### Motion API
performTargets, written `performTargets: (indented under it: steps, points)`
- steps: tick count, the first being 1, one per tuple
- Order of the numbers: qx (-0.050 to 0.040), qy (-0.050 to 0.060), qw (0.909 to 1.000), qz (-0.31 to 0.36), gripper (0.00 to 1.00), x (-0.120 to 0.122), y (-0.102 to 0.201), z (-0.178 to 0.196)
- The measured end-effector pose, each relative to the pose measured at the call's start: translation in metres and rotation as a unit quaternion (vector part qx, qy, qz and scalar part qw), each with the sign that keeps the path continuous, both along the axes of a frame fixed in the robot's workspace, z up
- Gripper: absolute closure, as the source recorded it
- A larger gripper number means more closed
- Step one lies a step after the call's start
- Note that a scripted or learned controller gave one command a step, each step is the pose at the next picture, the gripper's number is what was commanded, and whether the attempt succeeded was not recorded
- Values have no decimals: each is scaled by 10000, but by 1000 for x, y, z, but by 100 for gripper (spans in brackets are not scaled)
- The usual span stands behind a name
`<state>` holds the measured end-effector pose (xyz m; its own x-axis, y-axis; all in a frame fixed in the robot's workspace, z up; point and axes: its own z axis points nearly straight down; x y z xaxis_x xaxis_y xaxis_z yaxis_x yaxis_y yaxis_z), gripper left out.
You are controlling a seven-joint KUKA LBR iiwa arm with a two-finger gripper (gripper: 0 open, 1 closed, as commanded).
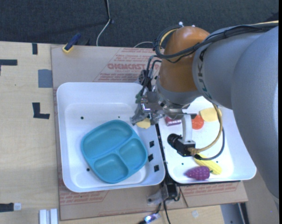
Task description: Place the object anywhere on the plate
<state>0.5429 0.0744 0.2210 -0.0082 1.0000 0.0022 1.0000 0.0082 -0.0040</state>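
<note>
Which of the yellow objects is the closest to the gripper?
The small pale yellow piece at the gripper, beside the blue plate. The yellow block and banana lie in the right bin.

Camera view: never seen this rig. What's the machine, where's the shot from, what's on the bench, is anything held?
One fixed camera looks down at a slant on a bench with two shallow white bins side by side. The grey arm with the orange band is a KUKA iiwa robot reaching in from the right. Its end effector sits over the left bin, just above the blue plate, which has three compartments. A small yellow object shows at its tip; whether it is gripped is unclear. The right bin holds toy food: a purple grape bunch, a yellow piece, an orange piece and another yellow piece.
</note>
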Motion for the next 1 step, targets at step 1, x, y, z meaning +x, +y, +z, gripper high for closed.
performTargets:
  steps: [1]
  points:
    - [-2,1,10000,4,100,-22,59,6]
